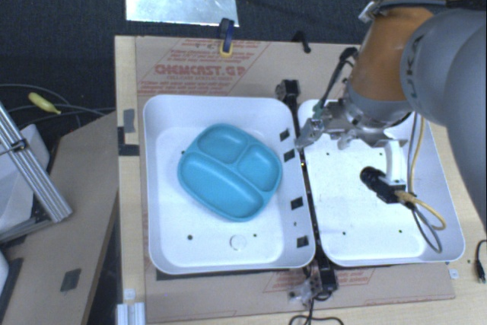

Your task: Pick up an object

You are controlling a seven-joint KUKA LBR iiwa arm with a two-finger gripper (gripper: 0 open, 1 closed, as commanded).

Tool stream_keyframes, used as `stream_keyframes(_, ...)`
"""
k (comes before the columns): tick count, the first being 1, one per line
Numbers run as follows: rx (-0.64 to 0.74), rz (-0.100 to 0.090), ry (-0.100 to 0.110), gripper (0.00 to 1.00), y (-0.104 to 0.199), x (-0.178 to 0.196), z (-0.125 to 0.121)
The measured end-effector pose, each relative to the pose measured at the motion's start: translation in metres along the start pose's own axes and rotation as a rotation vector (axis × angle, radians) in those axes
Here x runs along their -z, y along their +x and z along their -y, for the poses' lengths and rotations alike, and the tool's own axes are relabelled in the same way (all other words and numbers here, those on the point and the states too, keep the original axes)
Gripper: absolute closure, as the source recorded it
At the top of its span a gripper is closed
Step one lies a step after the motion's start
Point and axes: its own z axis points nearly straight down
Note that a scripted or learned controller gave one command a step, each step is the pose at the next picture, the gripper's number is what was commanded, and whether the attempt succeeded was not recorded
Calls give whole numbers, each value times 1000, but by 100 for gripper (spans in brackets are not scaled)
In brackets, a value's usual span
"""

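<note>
The plate (230, 171) lies in the left bin (175, 240). The gripper (308, 132) hangs at the right bin's (365, 232) left edge, half hidden under the arm (441, 57); I cannot tell its opening.

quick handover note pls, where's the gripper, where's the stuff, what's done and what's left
Gripper: over the left edge of the right bin, by the divider; no object seen in it.
Blue divided plate: lying flat in the left bin, apart from the gripper.
Done: nothing picked up yet.
Left: probably shift across to the plate, grasp its rim, lift.
</note>
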Motion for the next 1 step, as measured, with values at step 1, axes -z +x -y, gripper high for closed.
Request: stream_keyframes(1, -10, 4, 8, 100, -8, 6, 3)
